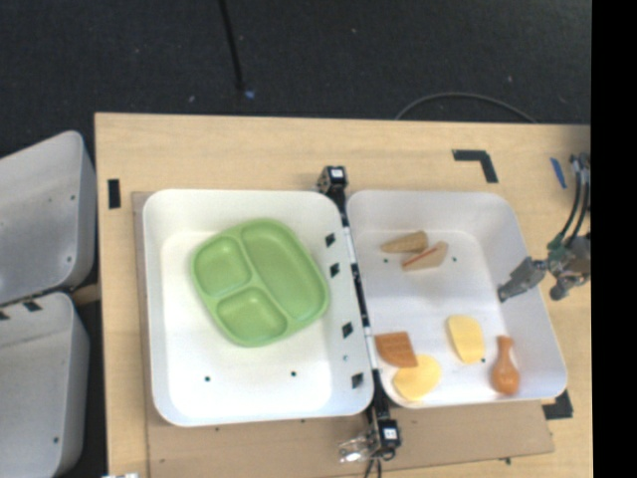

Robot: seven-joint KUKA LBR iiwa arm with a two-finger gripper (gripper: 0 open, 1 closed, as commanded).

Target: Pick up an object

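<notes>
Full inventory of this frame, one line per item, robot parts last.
White bins: 2, side by side on the bench.
Green divided plate: 1, left bin.
Brown pieces: 2, touching, right bin's far part.
Orange-brown block: 1, right bin's near left corner.
Yellow pieces: 2, right bin's near part; one touches the block.
Orange drumstick-shaped piece: 1, right bin's near right.
Tool: 1, grey, over the right bin's right rim.
</notes>
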